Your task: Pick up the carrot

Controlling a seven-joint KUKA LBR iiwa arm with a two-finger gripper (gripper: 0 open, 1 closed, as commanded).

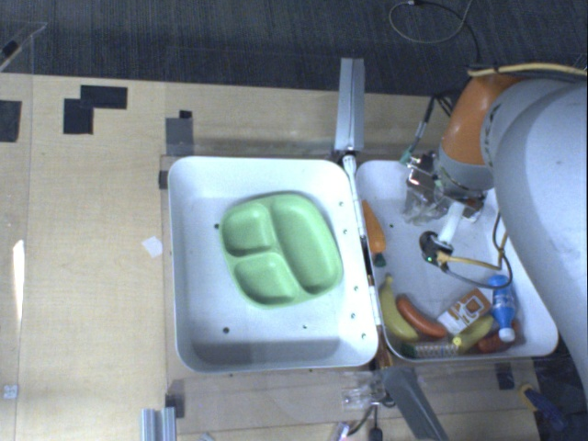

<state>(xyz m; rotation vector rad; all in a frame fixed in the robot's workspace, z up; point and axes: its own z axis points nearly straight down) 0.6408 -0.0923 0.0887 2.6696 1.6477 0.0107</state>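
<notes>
Carrot (373, 229) lying along left wall of right bin (395, 180), gripper (424, 200) above that bin's upper part, apart from carrot, finger state cannot be told, green sectioned plate (280, 247) in left bin (197, 265), bananas (397, 312) and sausage (420, 318) at right bin's near end

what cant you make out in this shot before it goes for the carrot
- Hand, camera view: blurred and partly under the grey arm, so its finger state is unreadable.
- Carrot: lies against the right bin's left wall, whose rim hides its lower edge.
- Pile at the right bin's near end: banana, sausage and small carton overlap; the carton's label is too small to read.
- Bottle: the arm cuts off its right side.
</notes>
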